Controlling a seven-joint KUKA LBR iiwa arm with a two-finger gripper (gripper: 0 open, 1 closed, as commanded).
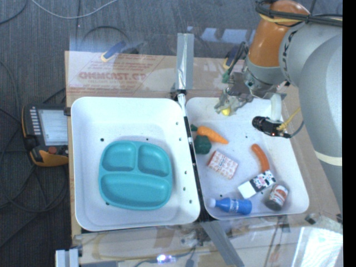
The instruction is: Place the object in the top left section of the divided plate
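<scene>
The teal divided plate [135, 174] lies in the left white bin [83, 149]; its top left section [118, 156] holds nothing. My gripper [229, 105] hangs over the far left corner of the right bin [297, 174], below the orange wrist band. A small yellow object [225, 112] shows between its fingertips, and the fingers look closed on it. The gripper is well to the right of the plate, past the wall between the bins.
The right bin holds an orange carrot [213, 134], a dark green item [202, 144], a patterned packet [222, 164], an orange sausage [260, 156], a black-and-white box [257, 184], a can [276, 196] and a blue bottle [233, 206]. A black device [267, 125] hangs off the arm.
</scene>
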